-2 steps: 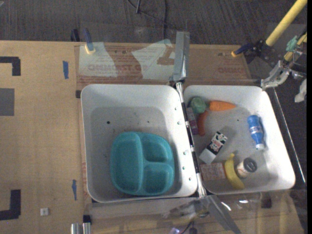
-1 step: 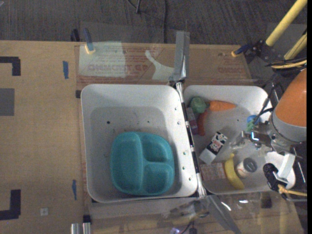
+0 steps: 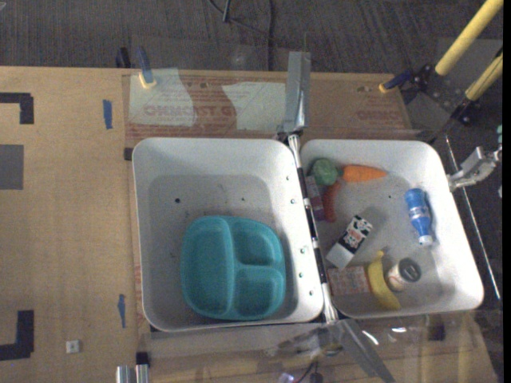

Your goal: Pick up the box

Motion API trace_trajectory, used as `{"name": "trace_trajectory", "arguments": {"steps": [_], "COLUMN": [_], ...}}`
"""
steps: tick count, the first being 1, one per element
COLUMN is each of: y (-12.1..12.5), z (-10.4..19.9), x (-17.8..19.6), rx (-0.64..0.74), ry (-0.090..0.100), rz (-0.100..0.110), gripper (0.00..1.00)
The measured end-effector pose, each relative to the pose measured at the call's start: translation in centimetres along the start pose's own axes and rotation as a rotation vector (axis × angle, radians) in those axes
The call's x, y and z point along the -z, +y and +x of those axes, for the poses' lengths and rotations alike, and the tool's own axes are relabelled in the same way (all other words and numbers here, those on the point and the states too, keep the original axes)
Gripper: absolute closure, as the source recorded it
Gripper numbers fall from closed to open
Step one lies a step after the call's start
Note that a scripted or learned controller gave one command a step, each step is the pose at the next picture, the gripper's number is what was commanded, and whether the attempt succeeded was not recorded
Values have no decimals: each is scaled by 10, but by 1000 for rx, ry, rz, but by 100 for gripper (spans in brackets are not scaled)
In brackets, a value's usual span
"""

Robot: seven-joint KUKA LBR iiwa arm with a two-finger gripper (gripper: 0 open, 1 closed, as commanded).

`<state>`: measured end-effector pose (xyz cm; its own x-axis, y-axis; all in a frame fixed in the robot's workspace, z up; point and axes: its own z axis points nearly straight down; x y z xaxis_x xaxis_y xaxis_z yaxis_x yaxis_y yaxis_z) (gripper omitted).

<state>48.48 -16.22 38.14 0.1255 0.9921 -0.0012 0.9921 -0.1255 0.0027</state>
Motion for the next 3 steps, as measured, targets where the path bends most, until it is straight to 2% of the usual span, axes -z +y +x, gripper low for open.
{"name": "trace_trajectory", "arguments": {"steps": [1, 2, 3], "y": [1, 26, 27], "z": [0, 94, 95], "x": [10, 54, 64], "rx": [1, -163, -161], "ry": [-2, 0, -1], "rz": [-3, 1, -1], "gripper": [100, 100, 100]}}
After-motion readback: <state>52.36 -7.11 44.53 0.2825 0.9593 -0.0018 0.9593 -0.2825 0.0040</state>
